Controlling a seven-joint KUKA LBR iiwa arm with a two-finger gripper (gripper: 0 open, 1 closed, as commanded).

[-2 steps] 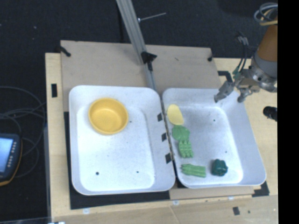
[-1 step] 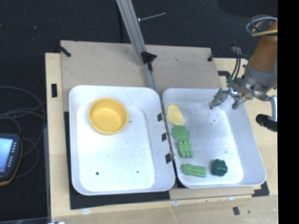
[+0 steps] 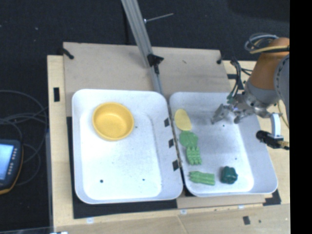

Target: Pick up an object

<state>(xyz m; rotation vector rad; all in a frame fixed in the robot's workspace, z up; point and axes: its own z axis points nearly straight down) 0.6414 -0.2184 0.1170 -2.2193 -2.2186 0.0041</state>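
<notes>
Nearest in the right bin (image 3: 246,186) lie a dark green lump (image 3: 228,175) and green pieces (image 3: 202,178), a yellow piece (image 3: 183,120) beyond; farther, the gripper (image 3: 226,115) is hung with fingers spread, nothing between; descent is best centred on one isolated piece

1. No text, label, brand, number or sign can be read anywhere in the camera view.
2. The lit screen of the handheld device (image 3: 7,163), lying well away from the jaws beyond both bins, is too small and blurred to make out any characters.
</notes>
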